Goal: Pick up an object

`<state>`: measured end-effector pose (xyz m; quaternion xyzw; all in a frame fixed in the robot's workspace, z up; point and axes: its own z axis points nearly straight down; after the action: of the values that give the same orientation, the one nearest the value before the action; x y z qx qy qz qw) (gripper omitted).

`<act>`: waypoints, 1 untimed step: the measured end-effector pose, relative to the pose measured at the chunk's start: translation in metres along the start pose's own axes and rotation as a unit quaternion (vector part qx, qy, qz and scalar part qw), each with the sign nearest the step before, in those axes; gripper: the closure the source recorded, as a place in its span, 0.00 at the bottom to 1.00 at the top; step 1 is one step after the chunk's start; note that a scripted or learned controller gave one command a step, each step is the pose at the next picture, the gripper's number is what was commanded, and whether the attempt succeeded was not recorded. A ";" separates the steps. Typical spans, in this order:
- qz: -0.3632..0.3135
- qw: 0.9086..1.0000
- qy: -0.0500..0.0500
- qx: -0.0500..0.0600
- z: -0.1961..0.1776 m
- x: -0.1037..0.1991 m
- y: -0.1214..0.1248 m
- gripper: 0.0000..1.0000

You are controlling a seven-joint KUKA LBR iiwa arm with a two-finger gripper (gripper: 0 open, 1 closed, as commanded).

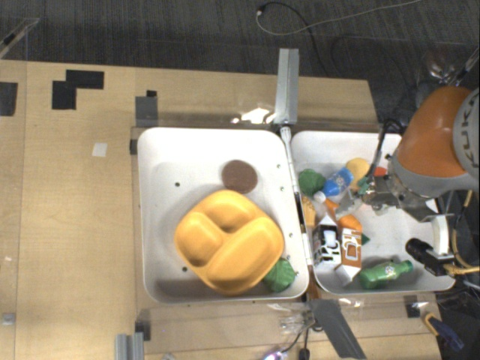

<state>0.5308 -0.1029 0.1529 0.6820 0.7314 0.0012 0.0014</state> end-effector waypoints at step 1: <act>-0.061 0.998 0.000 -0.001 0.041 -0.002 0.010 0.00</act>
<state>0.5413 -0.1039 0.1123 0.6364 0.7714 0.0018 0.0021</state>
